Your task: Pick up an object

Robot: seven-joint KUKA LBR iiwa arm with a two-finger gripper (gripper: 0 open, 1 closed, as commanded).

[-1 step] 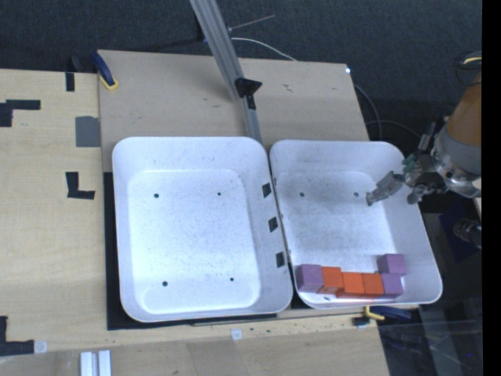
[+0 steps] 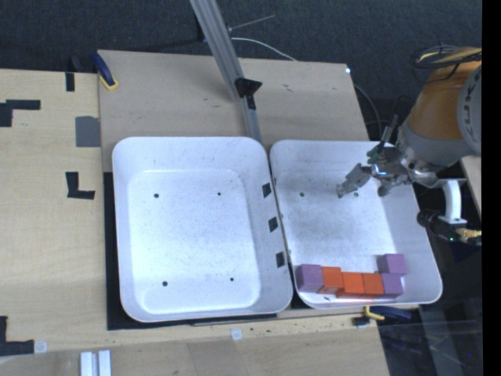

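1. On my far left the bench [image 2: 47,233] carries only tape marks; nothing there concerns the pick.
2. The left bin [image 2: 133,288] has no pieces in it that I can see, so I have nothing to pick from that side.
3. In the right bin [image 2: 329,233] the blocks lie along the near wall: a purple block [image 2: 311,276], then orange blocks [image 2: 354,283] touching it, and at the right end two purple blocks [image 2: 391,272], one behind the other.
4. The claw [image 2: 362,176] hangs over the far part of the right bin, well apart from that row. It carries nothing; I cannot tell from this slant whether it is released or clenched.
5. I judge I am in the approach step, with no grasp made. The next move calls for travel toward the near wall and a descent. The blocks touch each other and hug the wall, so finger room looks tight.
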